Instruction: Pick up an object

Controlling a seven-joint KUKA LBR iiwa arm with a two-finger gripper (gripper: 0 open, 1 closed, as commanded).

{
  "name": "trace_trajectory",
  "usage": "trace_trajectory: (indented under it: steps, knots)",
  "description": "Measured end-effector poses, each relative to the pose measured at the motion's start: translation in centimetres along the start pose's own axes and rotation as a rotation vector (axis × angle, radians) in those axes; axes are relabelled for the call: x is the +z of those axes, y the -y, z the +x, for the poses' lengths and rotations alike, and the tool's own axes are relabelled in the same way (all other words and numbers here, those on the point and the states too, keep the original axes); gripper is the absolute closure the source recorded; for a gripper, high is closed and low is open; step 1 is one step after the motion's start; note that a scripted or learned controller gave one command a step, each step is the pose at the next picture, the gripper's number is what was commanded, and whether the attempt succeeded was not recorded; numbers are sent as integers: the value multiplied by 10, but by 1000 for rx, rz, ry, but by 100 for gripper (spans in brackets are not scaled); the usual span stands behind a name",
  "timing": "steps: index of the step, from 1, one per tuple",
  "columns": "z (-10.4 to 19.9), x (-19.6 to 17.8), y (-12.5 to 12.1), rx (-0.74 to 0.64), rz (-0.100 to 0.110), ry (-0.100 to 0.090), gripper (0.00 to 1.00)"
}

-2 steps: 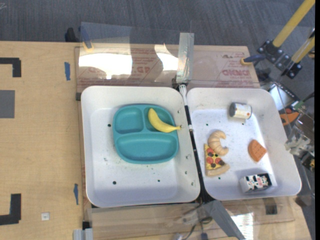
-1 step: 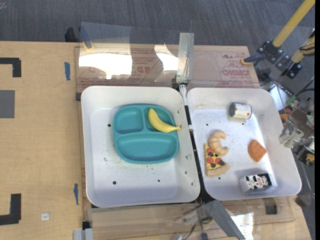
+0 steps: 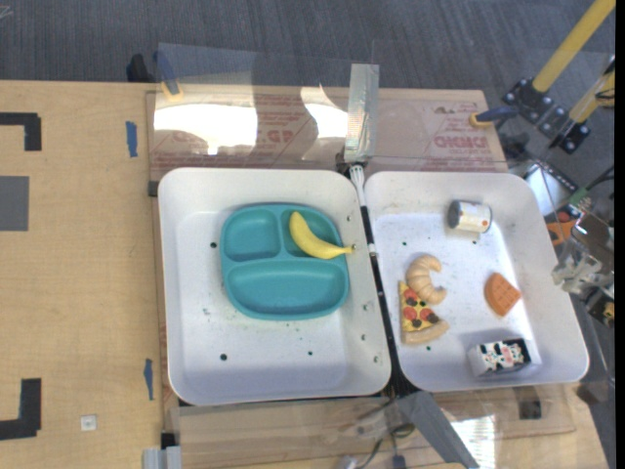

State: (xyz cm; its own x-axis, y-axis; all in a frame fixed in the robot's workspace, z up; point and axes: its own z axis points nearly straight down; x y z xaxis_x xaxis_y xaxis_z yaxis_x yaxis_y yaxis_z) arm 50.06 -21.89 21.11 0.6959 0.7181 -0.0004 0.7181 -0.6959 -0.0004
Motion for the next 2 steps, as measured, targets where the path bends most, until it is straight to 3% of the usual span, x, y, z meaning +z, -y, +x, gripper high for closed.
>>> trace_trajectory:
  steps: [1, 2]
  knots:
    - [19, 0, -20, -51, -1, 1, 100]
    - [25, 5, -22, -69, -1, 1, 100]
